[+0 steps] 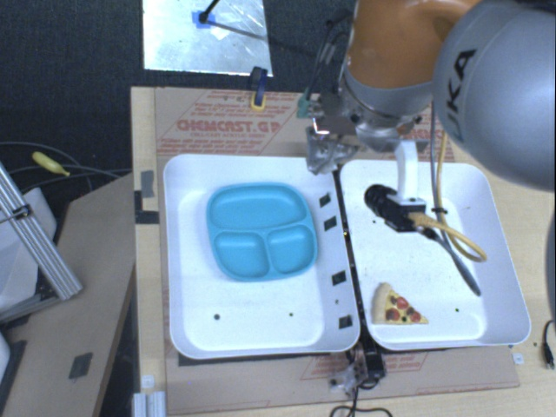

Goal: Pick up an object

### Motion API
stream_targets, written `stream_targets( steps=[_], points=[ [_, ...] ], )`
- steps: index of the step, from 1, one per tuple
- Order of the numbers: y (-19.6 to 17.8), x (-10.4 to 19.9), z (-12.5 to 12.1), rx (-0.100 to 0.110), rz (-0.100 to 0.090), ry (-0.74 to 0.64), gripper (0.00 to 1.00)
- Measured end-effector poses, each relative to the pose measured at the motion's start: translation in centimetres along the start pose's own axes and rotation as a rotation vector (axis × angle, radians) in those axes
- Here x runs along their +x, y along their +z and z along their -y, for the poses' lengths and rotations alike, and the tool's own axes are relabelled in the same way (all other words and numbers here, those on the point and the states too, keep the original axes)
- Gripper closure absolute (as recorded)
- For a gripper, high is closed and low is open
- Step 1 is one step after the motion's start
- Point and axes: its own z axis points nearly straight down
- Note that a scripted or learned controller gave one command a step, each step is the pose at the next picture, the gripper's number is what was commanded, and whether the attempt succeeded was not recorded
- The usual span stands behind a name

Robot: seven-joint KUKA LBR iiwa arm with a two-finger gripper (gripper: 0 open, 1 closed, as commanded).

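— How many bins?
— Two: a left bin (187,268) and a right bin (491,233)
— And loose things in them?
— Two, one of each kind: one blue plate (261,230), split into three compartments, and one pizza slice (397,306)
— The rest?
— One arm (486,68), one gripper (326,156), one cardboard sheet (217,124), one clamp (258,89)

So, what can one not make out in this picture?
All in the camera view:
- Far rim of the right bin: hidden by the arm.
- The spot under the gripper: covered by the gripper itself.
- Two dark specks in the left bin: too small to name.
- Upper part of the arm: cut off by the top edge.
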Motion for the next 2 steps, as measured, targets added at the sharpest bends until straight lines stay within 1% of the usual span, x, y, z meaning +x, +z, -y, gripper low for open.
stream_targets(
  steps=[1,2],
  points=[
    [-1.2,4.5,2.9,0.004,-0.002,0.002,1.0],
    [0.0,7.2,8.2,0.008,-0.001,0.004,1.0]
  ],
)
